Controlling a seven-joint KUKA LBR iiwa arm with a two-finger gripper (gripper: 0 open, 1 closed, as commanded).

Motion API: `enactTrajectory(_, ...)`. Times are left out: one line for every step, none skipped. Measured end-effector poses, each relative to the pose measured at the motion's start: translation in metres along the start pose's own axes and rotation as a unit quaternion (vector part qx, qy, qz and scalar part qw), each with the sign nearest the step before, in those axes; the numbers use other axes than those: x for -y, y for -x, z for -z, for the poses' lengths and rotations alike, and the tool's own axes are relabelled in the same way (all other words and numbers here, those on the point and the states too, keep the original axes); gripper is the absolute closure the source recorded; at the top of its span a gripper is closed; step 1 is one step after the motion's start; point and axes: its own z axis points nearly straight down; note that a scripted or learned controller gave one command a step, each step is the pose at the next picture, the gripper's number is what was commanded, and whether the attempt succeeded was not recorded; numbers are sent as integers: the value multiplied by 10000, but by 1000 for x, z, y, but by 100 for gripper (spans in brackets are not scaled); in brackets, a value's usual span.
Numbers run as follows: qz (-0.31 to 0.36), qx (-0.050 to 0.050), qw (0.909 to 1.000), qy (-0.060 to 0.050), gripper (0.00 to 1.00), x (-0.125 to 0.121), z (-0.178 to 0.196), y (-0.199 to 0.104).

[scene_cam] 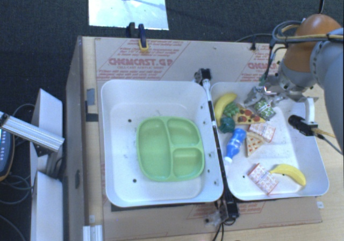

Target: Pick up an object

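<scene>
My gripper (263,95) hangs over the far part of the right bin (314,151), coming in from the right. Just below it lies a green and white packet (265,108). To the packet's left are a pizza slice (246,117), a leafy green toy (232,111) and a yellow banana (224,104). A blue bottle (235,144) lies near the bin's left wall. A pink wafer (264,130) and a toast-like slice (252,143) sit in the middle. A second wafer (262,178) and a second banana (289,173) lie at the front.
The left bin (121,127) holds a green divided plate (170,147). A dark divider rail (213,127) runs between the two bins. A small teal object (227,125) sits against the right bin's left wall.
</scene>
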Motion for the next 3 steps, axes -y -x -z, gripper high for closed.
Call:
enactTrajectory(-8, 4, 10000, 3, 0, 11, -13, 3)
enactTrajectory(-2, 7, 10000, 19, 100, 10, -2, 3)
enactTrajectory(8, -9, 10000, 2, 100, 11, 24, -76)
